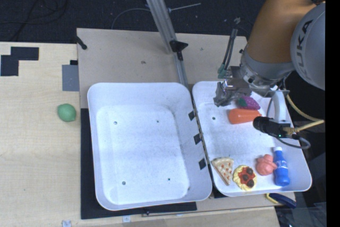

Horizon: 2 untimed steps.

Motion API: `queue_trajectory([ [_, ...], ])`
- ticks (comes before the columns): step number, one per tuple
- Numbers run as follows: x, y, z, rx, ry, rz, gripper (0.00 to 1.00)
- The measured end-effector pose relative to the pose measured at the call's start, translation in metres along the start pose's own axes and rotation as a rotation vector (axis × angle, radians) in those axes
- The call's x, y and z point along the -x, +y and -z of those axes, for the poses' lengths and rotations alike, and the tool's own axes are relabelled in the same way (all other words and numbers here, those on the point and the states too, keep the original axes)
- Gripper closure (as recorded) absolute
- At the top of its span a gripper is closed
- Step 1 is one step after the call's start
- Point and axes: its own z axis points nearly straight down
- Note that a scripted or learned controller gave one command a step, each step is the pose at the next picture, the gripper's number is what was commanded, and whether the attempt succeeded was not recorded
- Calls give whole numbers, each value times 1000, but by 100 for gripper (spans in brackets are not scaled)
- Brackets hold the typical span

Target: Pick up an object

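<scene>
My gripper (224,97) hangs over the back of the right bin (234,141), just left of an orange carrot-like piece (243,116) and a purple object (248,102) partly hidden under the wrist. Nothing shows between its fingers. Along the bin's front lie a pizza slice (223,168), a round red and yellow toy (245,177), a pink lump (265,164) and a blue bottle (280,168).
The left bin (101,114) sits beside the right one. A green ball (67,112) rests on the bench left of the bins. A metal rail (162,16) slants in from the back. Black cables (276,127) cross the right bin's right side.
</scene>
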Motion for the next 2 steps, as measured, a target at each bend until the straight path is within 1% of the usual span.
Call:
queue_trajectory([
  [1, -44, -12, -16, -2, 0, 0, 100],
  [2, -101, -18, -26, -1, 0, 1, 100],
])
